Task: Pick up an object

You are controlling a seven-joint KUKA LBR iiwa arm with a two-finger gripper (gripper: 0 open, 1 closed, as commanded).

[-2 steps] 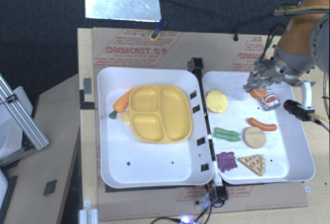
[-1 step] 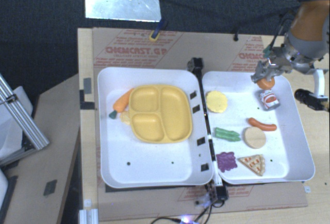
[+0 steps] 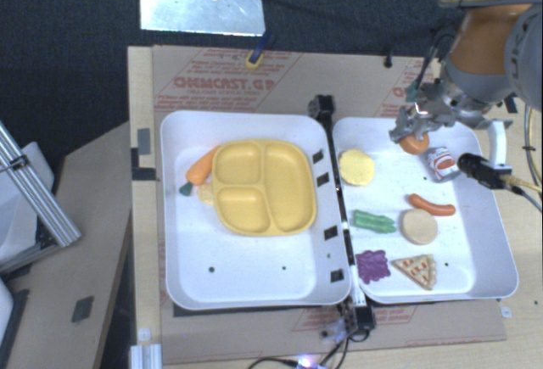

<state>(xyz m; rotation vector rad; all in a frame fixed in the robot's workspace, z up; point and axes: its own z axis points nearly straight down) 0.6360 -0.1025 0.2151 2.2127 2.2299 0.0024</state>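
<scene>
Pincer (image 3: 413, 128) sits low over the far end of the right bin (image 3: 492, 270), directly above an orange round piece (image 3: 415, 143), which shows just beneath its tip and appears to touch it. Cannot tell whether the pincer is open or closed, nor whether it grips the piece. Just to the right lies a small red-and-white can (image 3: 441, 161). Nearer in the same bin: yellow disc (image 3: 356, 167), sausage (image 3: 431, 206), green pod (image 3: 374, 221), tan disc (image 3: 419, 227), purple piece (image 3: 372, 265), pizza slice (image 3: 417, 270). Left bin (image 3: 182, 274) holds a yellow divided plate (image 3: 257, 187) and a carrot (image 3: 200, 166) touching its far left edge.
</scene>
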